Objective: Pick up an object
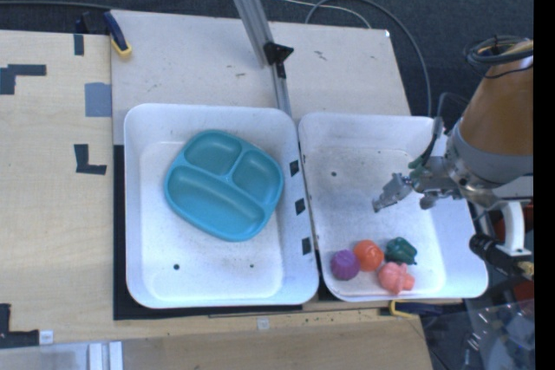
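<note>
Four small toys cluster at the right bin's (347, 134) six o'clock edge: purple (344, 264), orange (368, 255), green (401, 250) and pink (395, 277), touching one another. The gripper (401, 194) hovers at their twelve o'clock, over bare bin floor; whether its fingers are spread or closed I cannot tell. A blue divided plate (225, 184) lies in the left bin (139, 186).

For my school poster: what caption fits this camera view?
Robot gripper hovers in the right bin above four small toys; blue plate fills the left bin.
</note>
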Controlling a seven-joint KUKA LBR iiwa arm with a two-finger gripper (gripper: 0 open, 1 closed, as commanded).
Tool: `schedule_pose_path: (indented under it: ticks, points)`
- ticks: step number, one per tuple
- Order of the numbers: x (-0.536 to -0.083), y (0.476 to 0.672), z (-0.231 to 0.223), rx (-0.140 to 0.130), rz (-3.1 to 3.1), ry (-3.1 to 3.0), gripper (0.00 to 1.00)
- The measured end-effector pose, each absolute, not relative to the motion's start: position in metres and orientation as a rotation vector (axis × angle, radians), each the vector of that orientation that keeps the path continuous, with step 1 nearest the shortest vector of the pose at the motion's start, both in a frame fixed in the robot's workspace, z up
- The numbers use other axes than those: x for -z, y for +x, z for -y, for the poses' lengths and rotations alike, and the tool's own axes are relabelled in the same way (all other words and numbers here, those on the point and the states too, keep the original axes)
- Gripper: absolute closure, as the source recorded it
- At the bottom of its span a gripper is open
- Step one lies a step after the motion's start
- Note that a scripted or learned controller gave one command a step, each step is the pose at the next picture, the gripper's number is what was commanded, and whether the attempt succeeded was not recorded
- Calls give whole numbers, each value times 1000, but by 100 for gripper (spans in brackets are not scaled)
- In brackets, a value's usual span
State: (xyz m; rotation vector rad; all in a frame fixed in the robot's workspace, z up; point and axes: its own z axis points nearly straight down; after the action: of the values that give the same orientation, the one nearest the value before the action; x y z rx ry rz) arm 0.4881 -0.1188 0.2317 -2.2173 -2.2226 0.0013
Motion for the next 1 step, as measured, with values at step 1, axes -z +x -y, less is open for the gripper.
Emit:
schedule_pose_path:
  ticks: [1]
  points:
    - [-232,488,119,-1,2222,-2218,0]
